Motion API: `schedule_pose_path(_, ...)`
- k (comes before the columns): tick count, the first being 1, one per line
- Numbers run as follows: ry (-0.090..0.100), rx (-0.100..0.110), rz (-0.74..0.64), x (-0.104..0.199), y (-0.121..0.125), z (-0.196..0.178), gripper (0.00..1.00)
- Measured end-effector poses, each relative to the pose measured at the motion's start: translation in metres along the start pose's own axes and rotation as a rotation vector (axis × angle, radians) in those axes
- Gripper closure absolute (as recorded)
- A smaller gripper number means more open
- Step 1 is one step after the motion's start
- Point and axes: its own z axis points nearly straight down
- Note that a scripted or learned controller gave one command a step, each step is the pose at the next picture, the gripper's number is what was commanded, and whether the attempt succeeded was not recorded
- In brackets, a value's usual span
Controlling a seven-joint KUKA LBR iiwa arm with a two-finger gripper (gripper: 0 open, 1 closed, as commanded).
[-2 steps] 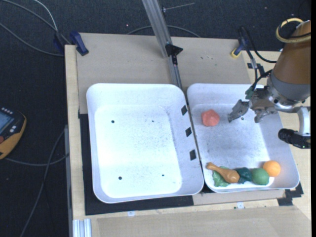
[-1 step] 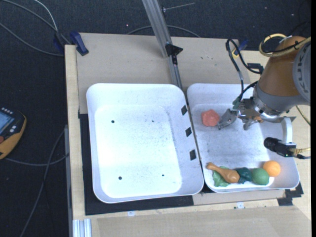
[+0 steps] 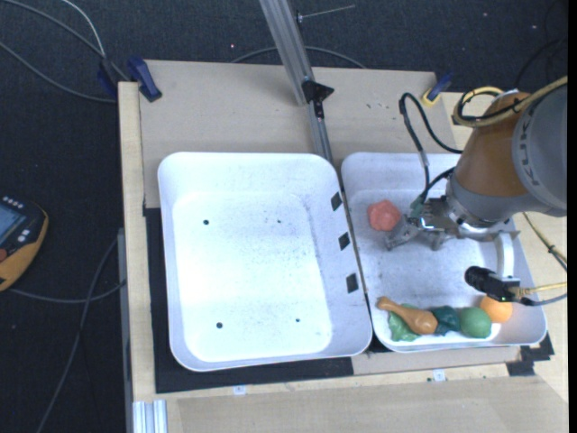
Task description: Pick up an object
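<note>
Item one: two shallow white bins of smooth moulded plastic with rounded corners, side by side on a pale wooden bench (image 3: 225, 106). We see fine dark speckling across the floor of the left bin (image 3: 180, 269), plus four small dark dots. The right bin (image 3: 361, 174) sits in the right half of the frame.

Item two: contents of the right bin. We count a pinkish-red lumpy, rounded object (image 3: 383, 215) near the bin's upper left, lying just beside the claw's tips and apart from them as far as we can tell. Along the bin's lower edge we see a row of soft-looking toys: a tan drumstick-shaped piece (image 3: 401, 312), a green leafy-looking piece (image 3: 401, 329), a dark teal knobbly piece (image 3: 445, 318), a round green ball-like piece (image 3: 476, 323) and an orange rounded piece (image 3: 496, 309), each touching or nearly touching its neighbour.

Item three: the arm (image 3: 532, 161), matte grey with a glossy orange band, entering from the right edge. Its gripper (image 3: 398, 239) hangs low over the middle of the right bin; we see thin dark metal fingers pointing left, but we cannot tell how far apart they stand, and nothing is visibly between them.

Item four: a ribbed aluminium pole (image 3: 288, 39) slanting in from the top centre, blue clamps (image 3: 144, 78) at the bench's upper corners, and a black handheld device with orange trim (image 3: 18, 233) at the left edge. We read no legible writing anywhere.
</note>
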Motion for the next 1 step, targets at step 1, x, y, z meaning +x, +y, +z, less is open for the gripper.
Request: schedule_pose_path(1, -0.001, -0.004, 0.000, -0.0002, 0.0012, -0.0125, 1.00)
